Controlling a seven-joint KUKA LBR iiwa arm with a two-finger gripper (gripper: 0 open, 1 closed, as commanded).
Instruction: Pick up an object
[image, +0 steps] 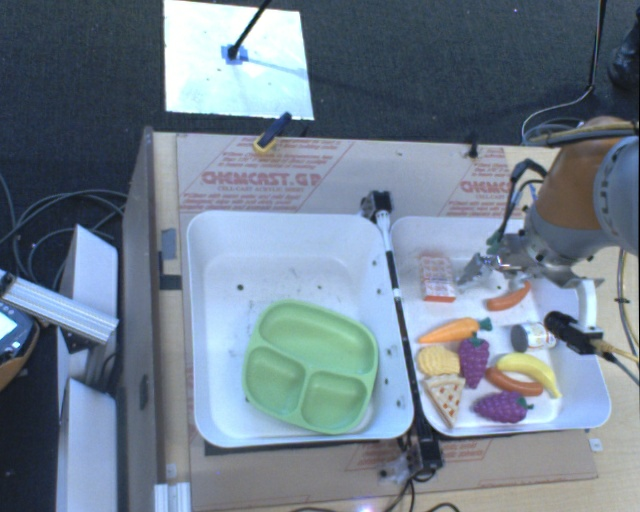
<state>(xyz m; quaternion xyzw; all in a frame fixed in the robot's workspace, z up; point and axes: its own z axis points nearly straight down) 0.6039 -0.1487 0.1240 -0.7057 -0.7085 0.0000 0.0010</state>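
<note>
My gripper (484, 266): low over the right bin (600, 405), near its far edge; the fingers look a little parted with nothing between them, though they are small and blurred.
Nearest thing: the red sausage (509, 297), just beside my fingertips toward the near edge, long axis slanting up to the right.
Also close: the wafer packet (437, 279), to the left by the divider wall.
Further: carrot (452, 330), banana (533, 372), grapes (474, 358) toward the near edge.
Left bin (215, 240): green tray (311, 366).
Hard to see: whether a fingertip touches the sausage.
</note>
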